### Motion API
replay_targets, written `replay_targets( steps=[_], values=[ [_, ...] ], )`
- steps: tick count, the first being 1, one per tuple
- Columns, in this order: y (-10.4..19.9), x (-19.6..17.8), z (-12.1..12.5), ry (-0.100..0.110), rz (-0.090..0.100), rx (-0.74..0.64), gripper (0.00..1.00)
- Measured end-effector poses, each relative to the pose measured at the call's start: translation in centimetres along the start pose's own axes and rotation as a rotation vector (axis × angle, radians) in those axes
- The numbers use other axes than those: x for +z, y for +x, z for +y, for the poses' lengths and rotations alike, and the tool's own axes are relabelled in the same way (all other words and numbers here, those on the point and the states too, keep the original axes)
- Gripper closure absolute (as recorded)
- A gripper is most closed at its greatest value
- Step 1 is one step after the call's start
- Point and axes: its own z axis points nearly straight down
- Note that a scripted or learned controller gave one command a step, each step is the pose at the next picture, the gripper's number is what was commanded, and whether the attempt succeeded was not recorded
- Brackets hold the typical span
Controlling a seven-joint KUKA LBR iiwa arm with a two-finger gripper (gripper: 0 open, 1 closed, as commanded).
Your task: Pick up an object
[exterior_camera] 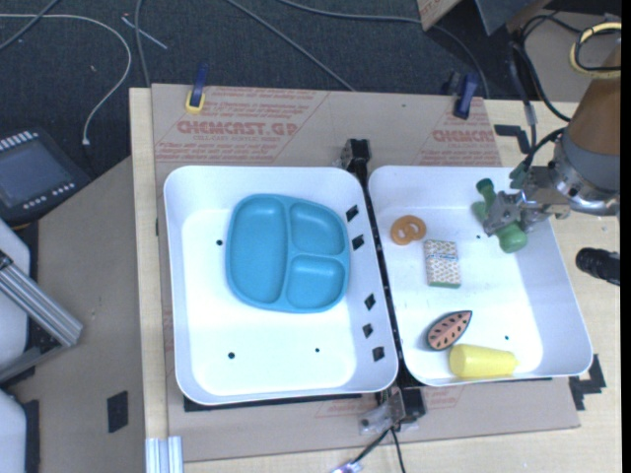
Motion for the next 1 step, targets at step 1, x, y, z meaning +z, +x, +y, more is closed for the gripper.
replay_targets(
  steps=[1],
  values=[
    [5.16,-0.35,-1.14,0.001,-0.001,0.001,1.00]
  ],
)
